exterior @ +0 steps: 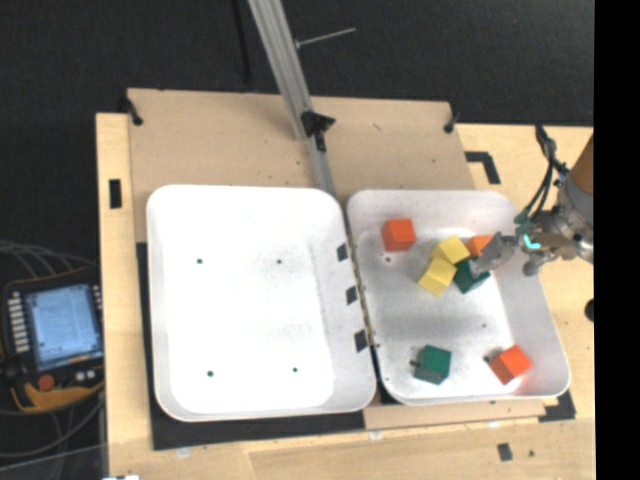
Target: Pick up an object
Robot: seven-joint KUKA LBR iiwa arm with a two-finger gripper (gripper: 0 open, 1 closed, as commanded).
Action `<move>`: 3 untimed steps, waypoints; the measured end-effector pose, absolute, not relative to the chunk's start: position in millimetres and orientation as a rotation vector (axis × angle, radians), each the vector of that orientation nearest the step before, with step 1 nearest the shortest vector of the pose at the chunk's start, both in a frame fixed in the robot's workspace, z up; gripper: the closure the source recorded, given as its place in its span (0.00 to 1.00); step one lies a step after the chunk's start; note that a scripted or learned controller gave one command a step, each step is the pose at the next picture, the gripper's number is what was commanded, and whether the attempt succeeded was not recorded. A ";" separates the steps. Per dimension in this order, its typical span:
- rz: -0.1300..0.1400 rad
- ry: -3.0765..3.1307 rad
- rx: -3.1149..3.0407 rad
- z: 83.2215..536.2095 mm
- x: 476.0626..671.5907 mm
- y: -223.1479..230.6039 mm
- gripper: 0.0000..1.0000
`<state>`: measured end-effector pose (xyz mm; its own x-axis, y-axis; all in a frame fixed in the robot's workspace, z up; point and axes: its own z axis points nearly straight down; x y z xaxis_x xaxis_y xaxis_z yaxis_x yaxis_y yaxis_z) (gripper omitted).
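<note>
The right bin [520, 313] holds several blocks. An orange cube [399, 234] lies at the upper left. Two yellow blocks [452, 249] [436, 276] cluster in the middle with a dark green block [470, 277] and a small orange piece [481, 242]. A green cube [432, 364] and an orange cube [509, 364] lie near the front. My gripper [517, 256] hangs over the bin's right side, just right of the cluster. It is open, with one finger [495, 255] close to the green block and nothing between the two.
The left bin [250, 298] sits beside the right one. A slanted metal rail [285, 58] runs from the top down to the bins' shared edge. A handheld pendant [55, 333] lies off the bench at far left.
</note>
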<state>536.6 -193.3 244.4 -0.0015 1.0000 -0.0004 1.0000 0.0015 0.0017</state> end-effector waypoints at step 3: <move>0.000 2.216 2.221 97.3 538.2 -182.4 0.00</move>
<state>538.2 -182.4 97.3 0.0021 1.0000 -0.0031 1.0000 -0.0020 0.0030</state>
